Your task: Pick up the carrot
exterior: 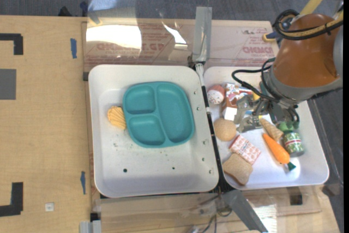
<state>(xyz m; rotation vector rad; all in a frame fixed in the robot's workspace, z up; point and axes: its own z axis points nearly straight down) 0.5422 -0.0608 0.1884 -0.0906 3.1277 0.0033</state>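
Lying in the right bin (319, 169), the carrot (276, 150) rests at a slant, orange body running toward a green tip near the bin's lower right corner. It looks like a small toy: light, stiff and smooth, so probably a little slippery, and best taken across the middle of its orange body, the fingers closing across its narrow width. The gripper (252, 115) hangs just up and left of it, over the clutter, and I cannot tell whether it is wide or narrow. Room is tight: a green can (294, 142) sits just beside the carrot on its right, a pale stick-shaped thing (271, 129) touches its upper end, and a checked packet (245, 149) and a slice of bread (238, 168) lie to the left. Toward the bin's front edge the floor is barer.
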